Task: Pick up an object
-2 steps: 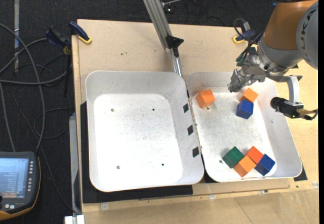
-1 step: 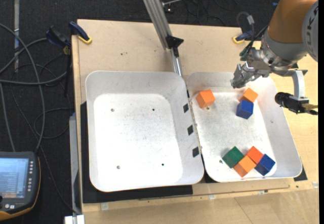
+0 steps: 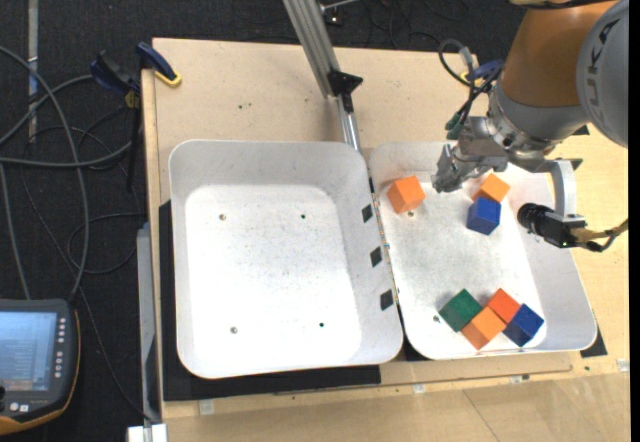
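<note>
My gripper (image 3: 450, 175) hangs over the back of the right bin (image 3: 560, 315), its tip between two orange blocks. One orange block (image 3: 405, 194) lies just left of it, apart from the tip. Another orange block (image 3: 492, 188) sits to its right, with a blue block (image 3: 483, 215) touching that one's near side. Near the bin's front edge a green block (image 3: 461, 309), two orange blocks (image 3: 484, 326) (image 3: 504, 306) and a blue block (image 3: 523, 324) lie in a cluster. Nothing shows between the tips.
The left bin (image 3: 270, 255) lies beside the right one, sharing a raised middle rim. A slanted metal rail (image 3: 310, 25) crosses the back of the bench. A black cylindrical fitting (image 3: 545, 222) on the arm hangs over the right bin's right side.
</note>
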Controlling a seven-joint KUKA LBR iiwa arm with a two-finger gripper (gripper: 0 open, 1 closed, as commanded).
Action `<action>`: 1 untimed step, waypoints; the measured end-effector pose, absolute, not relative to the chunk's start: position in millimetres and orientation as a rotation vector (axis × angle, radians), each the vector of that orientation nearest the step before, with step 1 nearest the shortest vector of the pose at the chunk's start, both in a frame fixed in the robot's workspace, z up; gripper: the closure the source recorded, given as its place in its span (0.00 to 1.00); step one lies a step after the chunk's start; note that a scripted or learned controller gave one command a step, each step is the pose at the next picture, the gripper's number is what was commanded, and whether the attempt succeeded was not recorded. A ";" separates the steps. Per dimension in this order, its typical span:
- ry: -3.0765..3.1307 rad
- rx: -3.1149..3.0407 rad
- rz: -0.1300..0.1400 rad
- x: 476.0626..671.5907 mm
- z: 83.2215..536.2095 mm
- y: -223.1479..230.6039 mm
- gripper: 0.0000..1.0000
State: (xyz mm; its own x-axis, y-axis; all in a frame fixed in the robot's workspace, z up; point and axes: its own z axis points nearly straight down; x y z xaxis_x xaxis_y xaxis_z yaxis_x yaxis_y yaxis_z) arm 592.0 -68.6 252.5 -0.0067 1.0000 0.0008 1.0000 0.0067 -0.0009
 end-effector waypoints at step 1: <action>-2.229 -2.211 0.000 574.6 256.7 -23.9 1.00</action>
